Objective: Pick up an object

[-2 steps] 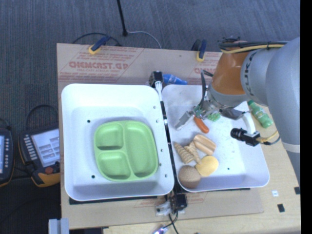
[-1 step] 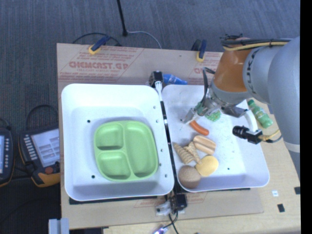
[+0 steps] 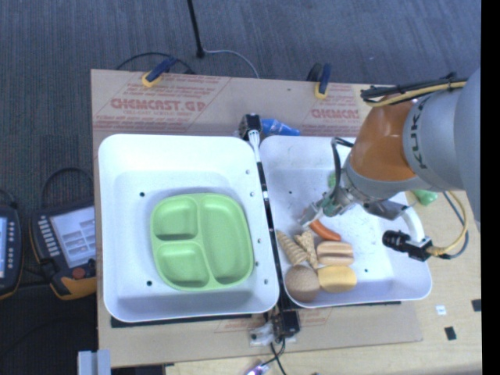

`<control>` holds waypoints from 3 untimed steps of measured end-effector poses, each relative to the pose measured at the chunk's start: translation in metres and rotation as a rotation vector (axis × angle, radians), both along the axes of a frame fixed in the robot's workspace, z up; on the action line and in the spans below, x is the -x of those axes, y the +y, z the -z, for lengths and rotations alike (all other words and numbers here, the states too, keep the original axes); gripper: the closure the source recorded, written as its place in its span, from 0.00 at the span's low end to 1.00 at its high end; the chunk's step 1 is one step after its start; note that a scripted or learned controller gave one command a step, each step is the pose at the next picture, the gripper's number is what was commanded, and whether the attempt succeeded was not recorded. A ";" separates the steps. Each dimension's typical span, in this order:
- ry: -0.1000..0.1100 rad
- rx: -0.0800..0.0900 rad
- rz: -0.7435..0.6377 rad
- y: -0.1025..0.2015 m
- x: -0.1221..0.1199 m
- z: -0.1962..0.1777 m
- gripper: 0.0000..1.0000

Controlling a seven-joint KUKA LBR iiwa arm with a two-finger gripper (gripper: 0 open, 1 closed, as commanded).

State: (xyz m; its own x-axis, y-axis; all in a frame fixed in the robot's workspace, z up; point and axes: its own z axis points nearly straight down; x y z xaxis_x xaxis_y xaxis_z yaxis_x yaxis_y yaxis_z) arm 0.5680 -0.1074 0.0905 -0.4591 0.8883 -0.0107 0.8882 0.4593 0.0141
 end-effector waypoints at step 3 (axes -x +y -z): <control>0.019 -0.001 -0.273 0.130 0.084 -0.094 0.00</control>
State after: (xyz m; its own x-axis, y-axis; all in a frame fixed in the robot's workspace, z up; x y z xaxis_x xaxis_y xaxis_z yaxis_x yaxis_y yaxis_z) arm 0.4836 0.0221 0.1841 -0.6819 0.7314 0.0008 0.7314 0.6819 -0.0010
